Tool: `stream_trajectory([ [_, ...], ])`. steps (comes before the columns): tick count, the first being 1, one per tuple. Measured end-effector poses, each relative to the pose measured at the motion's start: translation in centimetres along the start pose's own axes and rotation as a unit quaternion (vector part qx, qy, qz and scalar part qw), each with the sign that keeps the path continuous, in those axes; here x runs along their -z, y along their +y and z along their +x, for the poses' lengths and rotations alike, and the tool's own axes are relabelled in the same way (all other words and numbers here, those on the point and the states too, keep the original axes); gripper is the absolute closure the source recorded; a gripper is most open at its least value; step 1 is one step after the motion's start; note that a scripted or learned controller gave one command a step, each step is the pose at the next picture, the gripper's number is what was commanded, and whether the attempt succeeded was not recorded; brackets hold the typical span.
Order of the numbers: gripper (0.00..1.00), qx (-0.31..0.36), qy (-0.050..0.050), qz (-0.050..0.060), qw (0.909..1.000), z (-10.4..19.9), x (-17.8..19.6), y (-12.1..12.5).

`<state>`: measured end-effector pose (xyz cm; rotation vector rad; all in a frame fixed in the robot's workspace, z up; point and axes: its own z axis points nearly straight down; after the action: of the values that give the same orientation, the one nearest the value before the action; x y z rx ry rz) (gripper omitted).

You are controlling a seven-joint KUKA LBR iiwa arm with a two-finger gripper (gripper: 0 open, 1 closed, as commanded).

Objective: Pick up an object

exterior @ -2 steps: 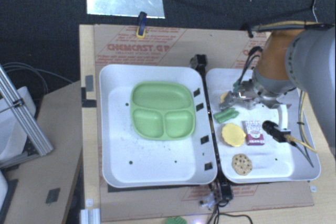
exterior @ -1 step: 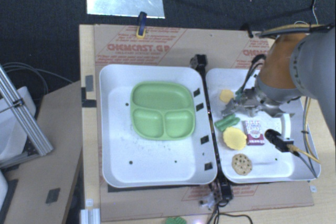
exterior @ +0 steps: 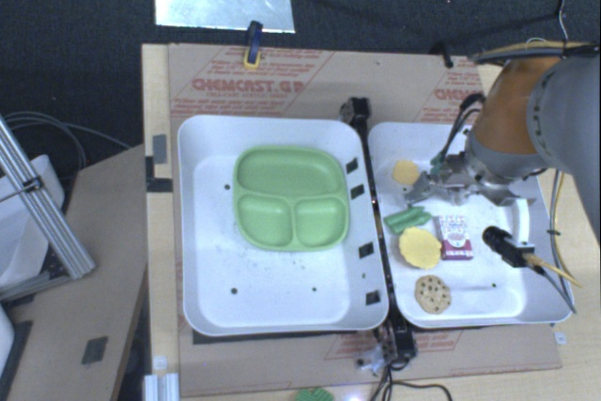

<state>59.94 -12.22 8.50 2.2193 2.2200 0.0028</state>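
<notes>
Closest to the lens, a chocolate-chip cookie lies flat in the near part of the right bin. Just behind it sits a yellow disc of toy food, and touching that disc's right side is a small red-and-white carton. The carton's print is too small to read. A green pod lies aslant just beyond the disc, near the bin's left wall. Farther back is a small yellow piece.

The claw hangs low between the small yellow piece and the green pod, pointing toward the bin's left wall. I cannot tell whether it is spread or pressed together, and nothing can be seen held in it. The grey arm with its orange band reaches in over the bin's far right corner.

A green three-compartment plate rests in the middle of the left bin. Both bins stand on a bench covered with brown paper printed in red "CHEMCAST GP". A yellow-and-blue clamp grips the bench's far edge.
</notes>
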Motion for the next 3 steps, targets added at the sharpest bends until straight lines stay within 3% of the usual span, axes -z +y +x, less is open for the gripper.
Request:
stream_trajectory([
  [1, 0.0, 0.003, 0.0, -0.002, 1.0, 1.6, 0.1, 4.4],
  [2, 0.0, 0.003, 0.0, -0.001, 1.0, 2.3, 0.0, 6.0],
  [3, 0.0, 0.001, 0.0, -0.001, 1.0, 1.0, 0.1, 6.9],
])
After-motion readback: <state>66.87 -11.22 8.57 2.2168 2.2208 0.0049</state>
